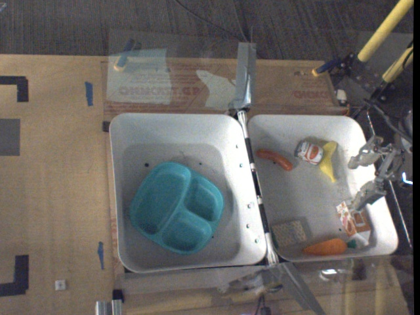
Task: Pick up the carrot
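Observation:
The orange carrot (325,247) lies on its side along the front wall of the right bin (298,192), its green end pointing right. My gripper (355,183) hangs over the bin's right side, above and to the right of the carrot and apart from it. Its fingers are spread open, one finger (365,155) toward the back and the other toward the front, with nothing between them.
A red-and-white packet (348,219) lies just under the gripper, near the carrot. Further back sit a red sausage (275,159), a small can (308,151) and a yellow banana (328,162). A tan square (290,231) lies left of the carrot. The left bin holds a teal divided plate (176,207).

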Motion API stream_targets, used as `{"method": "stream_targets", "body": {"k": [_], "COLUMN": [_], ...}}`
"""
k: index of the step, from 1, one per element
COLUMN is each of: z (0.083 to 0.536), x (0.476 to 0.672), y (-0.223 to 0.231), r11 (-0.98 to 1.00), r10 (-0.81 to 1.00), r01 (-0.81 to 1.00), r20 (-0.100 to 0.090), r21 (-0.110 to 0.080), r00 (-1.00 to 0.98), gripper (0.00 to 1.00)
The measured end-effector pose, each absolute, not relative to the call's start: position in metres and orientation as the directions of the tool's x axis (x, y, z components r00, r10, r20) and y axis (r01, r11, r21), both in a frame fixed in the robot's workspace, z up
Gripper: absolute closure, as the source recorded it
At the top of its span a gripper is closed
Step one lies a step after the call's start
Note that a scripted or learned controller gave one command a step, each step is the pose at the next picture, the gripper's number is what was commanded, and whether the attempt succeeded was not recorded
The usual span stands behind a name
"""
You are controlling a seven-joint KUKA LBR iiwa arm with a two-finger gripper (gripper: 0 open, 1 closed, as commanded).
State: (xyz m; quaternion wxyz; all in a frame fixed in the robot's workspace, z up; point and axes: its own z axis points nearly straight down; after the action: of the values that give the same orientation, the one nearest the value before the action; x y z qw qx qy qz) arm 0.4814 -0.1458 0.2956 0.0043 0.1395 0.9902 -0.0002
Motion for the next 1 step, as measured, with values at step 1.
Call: {"method": "stream_targets", "body": {"k": [1], "z": [0.3225], "x": [0.4930], "y": [-0.1655], "r11": [0.975], "r10": [-0.224], "r01": [-0.224], "r20": [-0.010], "r21": [-0.003], "r00": [-0.975], "gripper": [0.00]}}
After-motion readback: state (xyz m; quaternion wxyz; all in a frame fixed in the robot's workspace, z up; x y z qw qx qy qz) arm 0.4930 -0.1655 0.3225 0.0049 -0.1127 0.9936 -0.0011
